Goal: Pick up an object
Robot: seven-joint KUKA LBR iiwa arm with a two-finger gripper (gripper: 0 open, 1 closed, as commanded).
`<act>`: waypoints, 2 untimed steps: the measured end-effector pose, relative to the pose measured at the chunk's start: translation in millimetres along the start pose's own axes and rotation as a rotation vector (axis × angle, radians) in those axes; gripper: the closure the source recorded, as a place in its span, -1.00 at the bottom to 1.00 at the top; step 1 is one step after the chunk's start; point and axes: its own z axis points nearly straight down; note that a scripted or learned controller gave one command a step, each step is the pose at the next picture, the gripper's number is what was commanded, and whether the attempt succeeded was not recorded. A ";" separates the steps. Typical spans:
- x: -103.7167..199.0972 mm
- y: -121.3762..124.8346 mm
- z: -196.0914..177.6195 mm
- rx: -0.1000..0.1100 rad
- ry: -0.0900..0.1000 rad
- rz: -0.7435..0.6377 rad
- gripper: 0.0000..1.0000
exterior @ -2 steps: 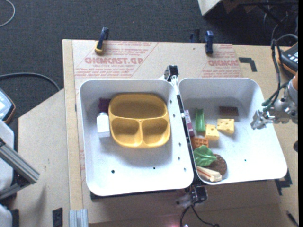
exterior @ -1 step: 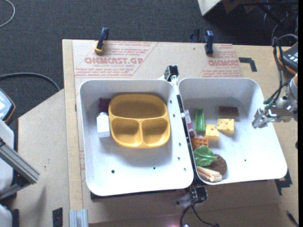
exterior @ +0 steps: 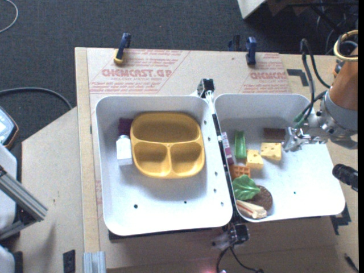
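Nothing was lifted yet: the gripper [exterior: 291, 140] hovered near the right bin's [exterior: 307, 201] far-right side, just beside the cheese wedge [exterior: 272, 151], which lay on the bin floor.

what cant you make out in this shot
- Gripper, camera view: small and blurred, finger state unreadable.
- Dark purple item: partly hidden by the yellow tray in the left bin.
- Brown block: too blurred to identify.
- Arm: cut off by the right edge.
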 end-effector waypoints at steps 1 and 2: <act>43.5 18.2 10.9 0.001 -0.002 0.001 1.00; 98.4 33.8 15.5 -0.002 -0.001 0.000 1.00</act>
